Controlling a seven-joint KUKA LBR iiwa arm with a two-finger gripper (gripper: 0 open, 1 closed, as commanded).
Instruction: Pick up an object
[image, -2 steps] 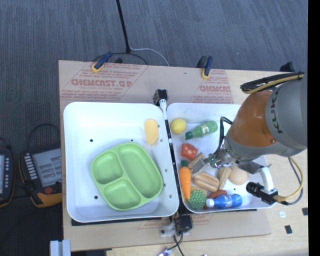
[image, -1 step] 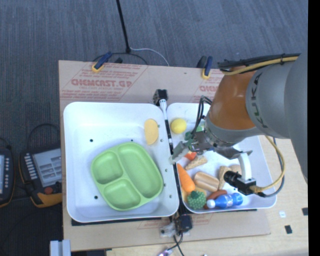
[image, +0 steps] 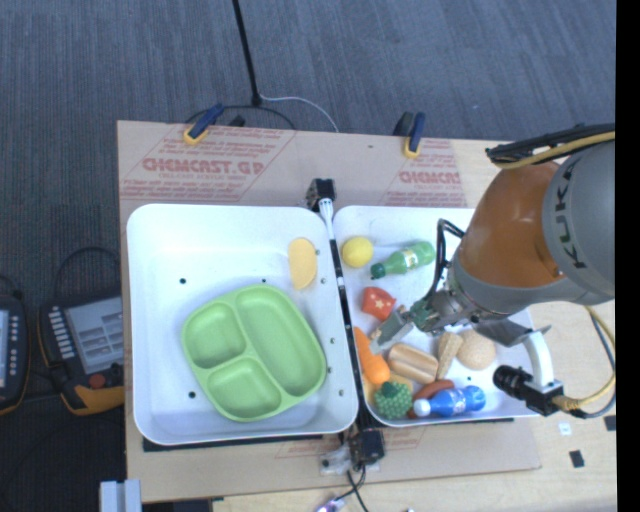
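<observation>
My gripper (image: 412, 322) hangs over the middle of the right bin (image: 352, 222), under the orange-banded wrist. It is open, and one grey finger (image: 392, 328) reaches left between a red strawberry-like piece (image: 377, 301) and a hot dog bun (image: 412, 362). I see nothing held between the fingers. Around it lie a yellow lemon (image: 357, 251), a green bottle (image: 405, 261), an orange carrot (image: 370, 358), a broccoli piece (image: 394, 400), a blue bottle (image: 452, 402) and a tan bread roll (image: 478, 352). The arm hides the bin's right part.
The left bin (image: 150, 300) holds a green divided plate (image: 254, 350) and a pale yellow oval piece (image: 302, 262) near its right wall. A ridge separates the two bins. Clamps hold the cardboard base at the back edge.
</observation>
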